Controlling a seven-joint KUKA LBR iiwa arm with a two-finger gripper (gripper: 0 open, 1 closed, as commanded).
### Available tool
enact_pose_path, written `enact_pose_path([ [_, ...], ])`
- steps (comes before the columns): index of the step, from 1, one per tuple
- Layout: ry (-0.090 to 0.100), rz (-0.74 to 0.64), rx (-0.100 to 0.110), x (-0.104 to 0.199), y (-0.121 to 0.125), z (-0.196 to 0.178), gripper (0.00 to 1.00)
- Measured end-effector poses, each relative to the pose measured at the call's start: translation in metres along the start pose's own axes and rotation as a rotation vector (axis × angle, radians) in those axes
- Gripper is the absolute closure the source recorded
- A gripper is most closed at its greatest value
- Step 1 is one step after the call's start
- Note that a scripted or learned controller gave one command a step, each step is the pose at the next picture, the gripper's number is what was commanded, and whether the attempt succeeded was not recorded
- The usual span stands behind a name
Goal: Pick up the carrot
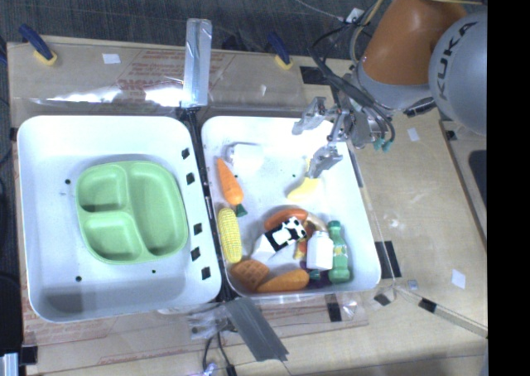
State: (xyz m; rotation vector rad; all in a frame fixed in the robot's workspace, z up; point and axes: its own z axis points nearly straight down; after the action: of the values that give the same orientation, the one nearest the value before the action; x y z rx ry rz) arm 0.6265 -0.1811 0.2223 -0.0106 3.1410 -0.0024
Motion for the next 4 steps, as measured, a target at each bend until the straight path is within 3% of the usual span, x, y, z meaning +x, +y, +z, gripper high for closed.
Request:
enact_pose_path([
  [1,0.008,-0.044,-0.005,0.072,0.085,0.098,0.00],
  [2,-0.004,0.293,0.002,0.085,0.087,0.129,0.00],
  [3,-0.003,0.515,0.000,0.027,0.079,0.129,0.00],
  [4,-0.005,0.505,0.002,0.026,0.079,0.118,1.00],
])
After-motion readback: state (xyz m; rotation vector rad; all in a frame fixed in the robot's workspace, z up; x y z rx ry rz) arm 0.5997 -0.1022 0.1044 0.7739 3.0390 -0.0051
